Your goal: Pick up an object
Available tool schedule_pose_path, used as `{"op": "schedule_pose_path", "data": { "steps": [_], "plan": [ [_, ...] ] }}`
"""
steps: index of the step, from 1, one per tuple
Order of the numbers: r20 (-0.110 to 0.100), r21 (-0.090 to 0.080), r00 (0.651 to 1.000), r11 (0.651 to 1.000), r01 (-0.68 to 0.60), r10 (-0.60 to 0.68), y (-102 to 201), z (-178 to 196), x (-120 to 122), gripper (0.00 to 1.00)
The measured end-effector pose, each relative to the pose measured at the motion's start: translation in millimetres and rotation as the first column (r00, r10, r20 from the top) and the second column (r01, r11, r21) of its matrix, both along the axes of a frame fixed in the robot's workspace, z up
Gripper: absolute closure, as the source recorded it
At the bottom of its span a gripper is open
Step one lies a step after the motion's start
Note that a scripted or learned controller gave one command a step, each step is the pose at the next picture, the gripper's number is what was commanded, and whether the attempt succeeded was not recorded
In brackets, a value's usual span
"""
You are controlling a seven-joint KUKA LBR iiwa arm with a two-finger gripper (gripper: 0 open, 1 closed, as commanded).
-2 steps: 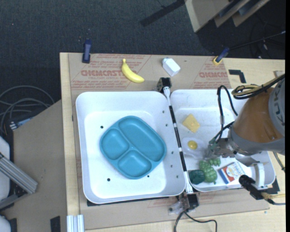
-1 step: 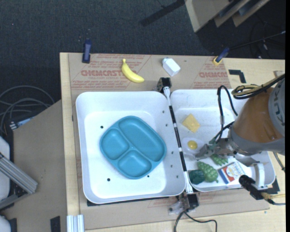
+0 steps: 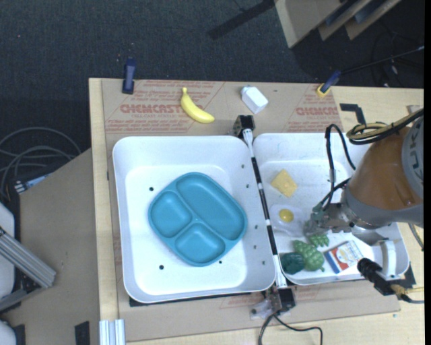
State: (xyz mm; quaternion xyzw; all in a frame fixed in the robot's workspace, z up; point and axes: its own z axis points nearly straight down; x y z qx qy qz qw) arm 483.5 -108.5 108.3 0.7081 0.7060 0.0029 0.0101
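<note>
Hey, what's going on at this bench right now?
A robot arm is reaching from the right into the right bin, its gripper low over a green bumpy toy near the front. A yellow block, a small yellow ball and a small card also lie there. The left bin holds a blue divided plate. Nothing looks lifted yet.

A dark blue-grey carpet (image 3: pixel 101 40) covered the floor around the wooden bench (image 3: pixel 161 111); black cables (image 3: pixel 34 158) lay coiled at left, pale furniture (image 3: pixel 323 17) stood beyond
</note>
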Motion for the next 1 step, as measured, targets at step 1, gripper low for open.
{"op": "schedule_pose_path", "data": {
  "steps": [1],
  "plan": [
    [0.000, 0.000, 1.000, 1.000, 0.000, 0.000, 0.0, -0.1, -0.1, 0.00]
  ]
}}
